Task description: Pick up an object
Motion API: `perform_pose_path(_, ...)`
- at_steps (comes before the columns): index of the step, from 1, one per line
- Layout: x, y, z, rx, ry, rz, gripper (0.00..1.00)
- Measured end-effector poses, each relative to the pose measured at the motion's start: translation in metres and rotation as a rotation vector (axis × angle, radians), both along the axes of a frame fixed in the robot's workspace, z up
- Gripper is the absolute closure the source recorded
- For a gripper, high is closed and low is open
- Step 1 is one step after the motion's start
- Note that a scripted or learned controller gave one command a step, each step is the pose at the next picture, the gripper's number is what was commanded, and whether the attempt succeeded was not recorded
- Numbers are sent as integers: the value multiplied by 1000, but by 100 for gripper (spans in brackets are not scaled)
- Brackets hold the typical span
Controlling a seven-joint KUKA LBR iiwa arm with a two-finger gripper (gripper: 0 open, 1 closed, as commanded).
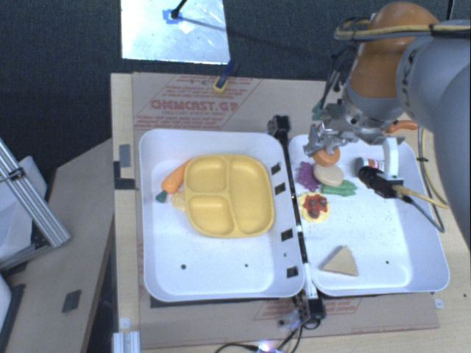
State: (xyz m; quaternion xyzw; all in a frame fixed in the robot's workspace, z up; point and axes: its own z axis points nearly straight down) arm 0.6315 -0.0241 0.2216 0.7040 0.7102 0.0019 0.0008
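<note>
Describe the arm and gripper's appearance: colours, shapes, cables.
The arm is bulky and rounded, with smooth grey casing and a glossy orange band above the wrist. Thin dark cables loop over the top of that band. Below it sits a compact metallic grey gripper, and an orange-tipped part sticks out beside the wrist.

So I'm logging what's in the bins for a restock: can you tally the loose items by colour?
Yellow: 2, divided plate, small piece under the plate's left edge
Orange: 2, carrot, round piece at the claw
Purple: 1
Green: 1
Cream: 1
Red and yellow: 1
Tan wedge: 1
Total: 9
</note>
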Motion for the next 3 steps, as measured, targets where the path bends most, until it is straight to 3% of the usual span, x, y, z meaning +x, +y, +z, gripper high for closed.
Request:
perform_pose_path(1, 19, 26, -5, -1, 0, -2, 100)
perform_pose_path(3, 18, 17, 13, -1, 0, -4, 100)
